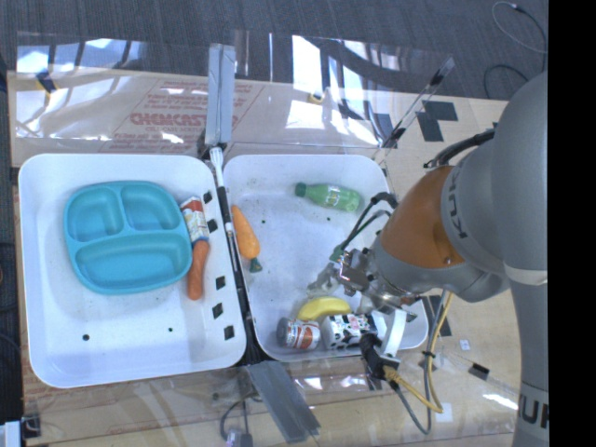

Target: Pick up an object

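Jaws (346,291) low over the banana (324,307) in the right bin (279,170), their spread unclear

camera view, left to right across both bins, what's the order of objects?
blue divided tray → carrot in the left bin → carrot in the right bin → can lying on its side → green bottle. Skipped the small can by the tray, the banana and the black-and-white item: they overlap neighbours across.

Banana (323,307), can (298,334) and green bottle (328,195) in right bin (279,170), arm (438,236) above.
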### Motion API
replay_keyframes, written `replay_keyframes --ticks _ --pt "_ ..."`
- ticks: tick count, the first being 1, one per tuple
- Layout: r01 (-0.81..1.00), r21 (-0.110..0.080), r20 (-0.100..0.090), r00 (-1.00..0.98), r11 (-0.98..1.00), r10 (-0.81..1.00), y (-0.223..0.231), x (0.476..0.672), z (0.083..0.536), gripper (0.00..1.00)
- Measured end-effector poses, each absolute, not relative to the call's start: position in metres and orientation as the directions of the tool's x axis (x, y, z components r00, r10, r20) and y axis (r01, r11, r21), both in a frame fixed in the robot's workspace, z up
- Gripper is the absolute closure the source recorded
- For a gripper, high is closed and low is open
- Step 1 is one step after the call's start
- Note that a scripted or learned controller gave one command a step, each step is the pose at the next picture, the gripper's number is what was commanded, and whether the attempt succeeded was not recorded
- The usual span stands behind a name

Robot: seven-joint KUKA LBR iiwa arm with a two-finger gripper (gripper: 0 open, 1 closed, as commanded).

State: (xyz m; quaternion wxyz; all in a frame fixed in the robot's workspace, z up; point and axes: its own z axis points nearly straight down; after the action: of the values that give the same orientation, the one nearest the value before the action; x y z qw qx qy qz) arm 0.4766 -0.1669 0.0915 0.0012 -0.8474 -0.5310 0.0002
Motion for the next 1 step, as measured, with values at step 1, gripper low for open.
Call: replay_keyframes --ticks 1 --pt "0.933 -0.003 0.000 0.359 -0.359 0.933 -0.1225 0.4891 0.0910 0.00"
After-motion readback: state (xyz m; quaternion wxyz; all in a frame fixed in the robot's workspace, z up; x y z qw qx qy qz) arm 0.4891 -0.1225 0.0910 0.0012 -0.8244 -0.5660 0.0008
